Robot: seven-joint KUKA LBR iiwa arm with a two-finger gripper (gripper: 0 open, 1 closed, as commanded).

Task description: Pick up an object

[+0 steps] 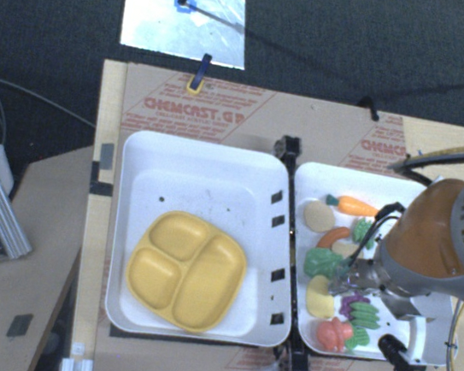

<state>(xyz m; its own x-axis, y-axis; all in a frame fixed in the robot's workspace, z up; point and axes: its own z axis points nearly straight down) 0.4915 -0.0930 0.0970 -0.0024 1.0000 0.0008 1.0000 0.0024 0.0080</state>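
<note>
Carrot [355,206] lies crosswise, green top pointing left; end effector [347,280] grip state unclear

A single fixed camera looks down at a slant from above the worktop [252,110]; both white bins sit in frame, the left bin [209,164] central, the right bin [319,180] toward the edge where the arm [432,236] enters.
</note>
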